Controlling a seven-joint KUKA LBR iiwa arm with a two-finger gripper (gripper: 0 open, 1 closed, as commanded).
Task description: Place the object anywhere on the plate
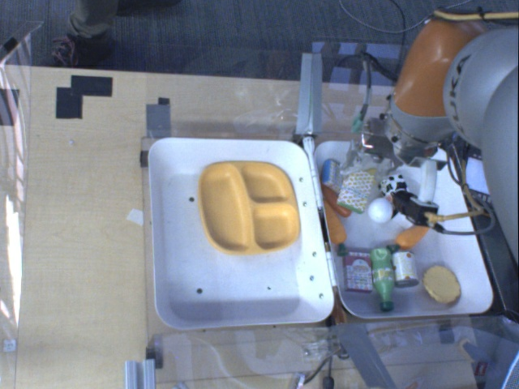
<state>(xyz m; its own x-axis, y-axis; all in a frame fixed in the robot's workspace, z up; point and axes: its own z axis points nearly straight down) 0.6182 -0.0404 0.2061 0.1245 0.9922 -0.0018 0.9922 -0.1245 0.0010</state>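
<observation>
Evidently the picking step is in hand: the yellow plate (247,206) lies bare in the left bin (174,298), and the arm (454,63) hangs over the far end of the right bin (478,298), where all the loose things sit. The tool (375,146) is low over the far-left part of that bin, just above a patterned packet (355,190), but the wrist hides its tip, so I cannot tell whether it is spread, pressed together, or pinching anything.

Which thing is meant to go to the plate is not settled by the view; the packet lies nearest under the tool and is probably the target. It lies flat, its long axis running roughly from the bin's far edge toward its near edge, with a slight lean toward the left wall. Beside it sit a white ball (379,211), a black-and-white toy (394,186) and an orange carrot-like piece (335,217) along the left wall. Nearer the bin's near edge a green bottle (383,275) lies with its neck toward the table's near edge, just beside a small can (404,269) and a round biscuit (442,284).

The next move calls for a firm grip among close neighbours, a straight lift clear of the bin wall, then a carry leftward over the divider to any compartment of the plate.
</observation>
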